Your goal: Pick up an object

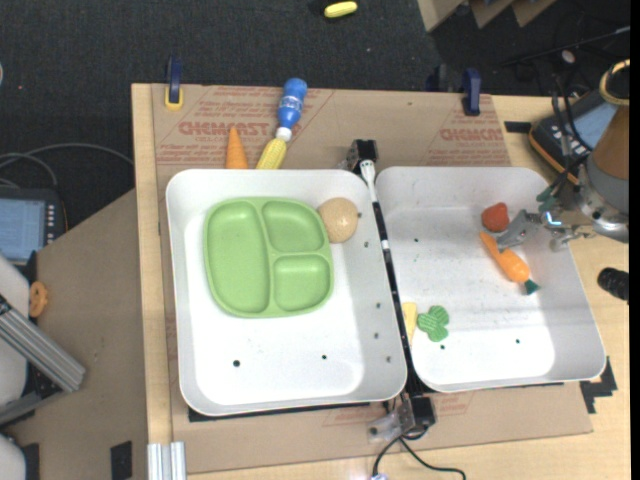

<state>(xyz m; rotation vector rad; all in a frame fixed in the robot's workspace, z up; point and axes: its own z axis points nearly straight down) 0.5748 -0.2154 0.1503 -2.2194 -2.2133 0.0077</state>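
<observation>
- The gripper (535, 226) hangs over the right bin (470, 358) at about three o'clock of that bin, near its right wall; whether its jaws are apart or together I cannot tell, and nothing shows between them
- A toy carrot (508, 261), orange with a green tip, lies on the bin floor just at seven o'clock of the gripper, slanting from upper left to lower right; a red-orange round toy (495, 215) sits just at eleven o'clock of the carrot, close to it
- A green leafy toy (433, 322) rests at the right bin's eight o'clock, by its left wall, with a yellow piece (409, 320) beside it
- The left bin (250, 368) holds a green divided plate (267, 257) at its centre; a tan ball (338, 218) sits at the plate's two o'clock, touching its rim
- Beyond the left bin, at twelve o'clock, an orange cone (235, 149), a yellow corn toy (271, 153) and a blue-and-white bottle (291, 105) lie on the bench (420, 128)
</observation>
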